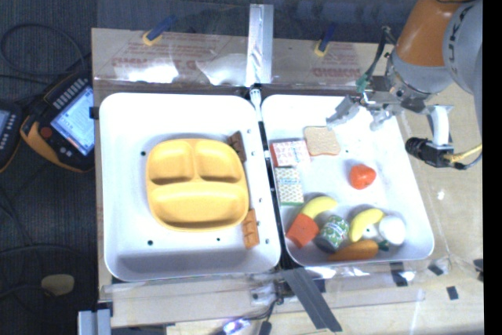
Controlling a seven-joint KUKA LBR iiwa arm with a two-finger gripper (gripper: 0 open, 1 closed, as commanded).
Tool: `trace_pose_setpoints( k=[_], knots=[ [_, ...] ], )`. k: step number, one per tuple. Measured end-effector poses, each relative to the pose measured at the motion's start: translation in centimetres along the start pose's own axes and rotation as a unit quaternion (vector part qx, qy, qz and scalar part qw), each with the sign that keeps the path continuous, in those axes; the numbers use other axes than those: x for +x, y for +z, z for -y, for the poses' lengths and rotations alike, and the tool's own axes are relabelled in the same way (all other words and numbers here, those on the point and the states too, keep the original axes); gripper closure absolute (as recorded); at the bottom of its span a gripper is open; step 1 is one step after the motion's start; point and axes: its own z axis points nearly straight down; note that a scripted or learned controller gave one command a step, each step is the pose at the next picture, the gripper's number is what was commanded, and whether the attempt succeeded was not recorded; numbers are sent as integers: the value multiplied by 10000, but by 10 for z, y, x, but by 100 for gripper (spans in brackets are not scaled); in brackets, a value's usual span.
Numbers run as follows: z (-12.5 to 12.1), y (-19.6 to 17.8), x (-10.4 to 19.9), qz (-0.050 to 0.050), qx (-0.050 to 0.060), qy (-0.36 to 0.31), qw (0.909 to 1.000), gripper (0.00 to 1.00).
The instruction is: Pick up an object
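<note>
My gripper (361, 114) hangs over the far end of the right bin (392, 149), open, with nothing between its fingers. Just below and left of it lies a toy bread slice (321, 141). A red tomato (361, 176) sits alone mid-bin. Two printed boxes (288, 152) (289, 185) line the bin's left wall. At the near end crowd two bananas (318, 206) (365, 222), a red block (302, 230), a green can (333, 231), a carrot (354, 250) and a white ball (391, 230).
The left bin (125, 121) holds a yellow divided plate (196, 183), a small brown piece (235, 142) at its far right corner and an orange piece (250, 230) by the dividing wall. A handheld pendant (67, 125) lies off the bench at left.
</note>
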Motion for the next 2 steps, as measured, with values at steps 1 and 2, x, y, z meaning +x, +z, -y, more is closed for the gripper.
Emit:
trace_pose_setpoints(
  k=[1, 2],
  knots=[
    [18, 100, -53, -5, -25, 447, 9990, 0],
    [85, 107, -50, 17, -80, -234, 9997, 0]
  ],
)
